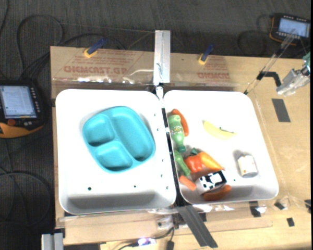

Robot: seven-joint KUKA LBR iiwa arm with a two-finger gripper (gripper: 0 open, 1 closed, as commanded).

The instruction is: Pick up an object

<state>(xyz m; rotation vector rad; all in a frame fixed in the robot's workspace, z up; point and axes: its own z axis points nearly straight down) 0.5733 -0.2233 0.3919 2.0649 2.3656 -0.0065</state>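
The right bin (261, 139) holds the loose objects. A pale yellow banana slice (218, 129) lies toward its back. A white can (247, 165) lies on its side at the right. Along the left wall sit a green bottle (176, 129), an orange carrot (182, 120) and an orange toy with green leaves (201, 162). A black-and-white toy (213, 179) rests on a red piece (217, 193) at the front. My gripper (293, 81) shows as a grey-white tip at the far right, well outside the bin and above the bench.
The left bin (68, 181) holds a blue divided plate (119, 138). A metal post (162, 56) stands behind the bins' seam. A teach pendant (14, 105) lies at the far left, and cables run over the dark floor.
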